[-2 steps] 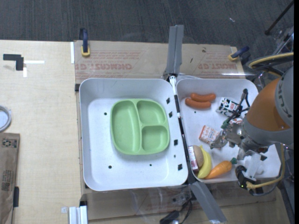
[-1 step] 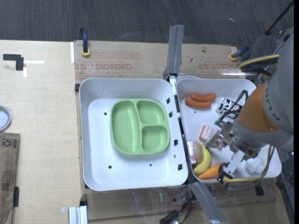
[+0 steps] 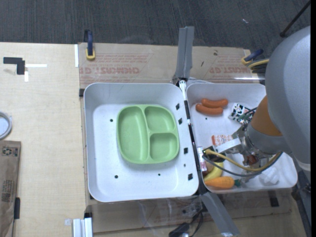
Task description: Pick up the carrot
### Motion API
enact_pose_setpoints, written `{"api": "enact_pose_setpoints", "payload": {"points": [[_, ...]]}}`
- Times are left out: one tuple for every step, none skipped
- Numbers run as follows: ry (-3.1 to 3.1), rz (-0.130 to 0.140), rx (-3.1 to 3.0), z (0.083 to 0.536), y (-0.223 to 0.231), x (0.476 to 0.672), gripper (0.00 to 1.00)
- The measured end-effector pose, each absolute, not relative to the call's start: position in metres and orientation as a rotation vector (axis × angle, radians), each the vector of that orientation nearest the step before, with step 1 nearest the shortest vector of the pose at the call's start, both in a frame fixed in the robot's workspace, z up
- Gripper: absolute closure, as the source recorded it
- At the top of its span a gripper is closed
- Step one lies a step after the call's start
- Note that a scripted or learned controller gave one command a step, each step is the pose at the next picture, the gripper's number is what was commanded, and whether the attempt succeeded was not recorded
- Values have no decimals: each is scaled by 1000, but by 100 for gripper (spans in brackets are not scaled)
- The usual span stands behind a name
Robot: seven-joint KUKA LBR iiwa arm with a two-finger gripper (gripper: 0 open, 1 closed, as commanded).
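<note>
Your carrot (image 3: 219, 182) is a stubby orange piece with a green tip, lying at six o'clock in the right bin (image 3: 281, 182), touching a banana (image 3: 213, 172). The gripper (image 3: 247, 154) sits among cables just above it; you cannot tell how its fingers stand. Farther off, a tan worktop (image 3: 39, 107) meets dark floor (image 3: 123, 9).

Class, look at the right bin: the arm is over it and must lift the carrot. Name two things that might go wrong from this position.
1. The carrot lies against the bin's front wall, which may block the pincer from closing around it.
2. A banana touches the carrot, so the pincer might catch or nudge it instead.
</note>
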State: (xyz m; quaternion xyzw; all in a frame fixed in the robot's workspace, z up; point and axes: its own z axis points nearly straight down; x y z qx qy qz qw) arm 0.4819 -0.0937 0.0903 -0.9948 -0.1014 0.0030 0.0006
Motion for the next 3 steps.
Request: {"api": "enact_pose_setpoints", "payload": {"points": [[-325,18,-3122,98,-93,481,100],[-319,7,-3125,191,-79,477,100],[-339,7,-3124,245,-87,487,100]]}}
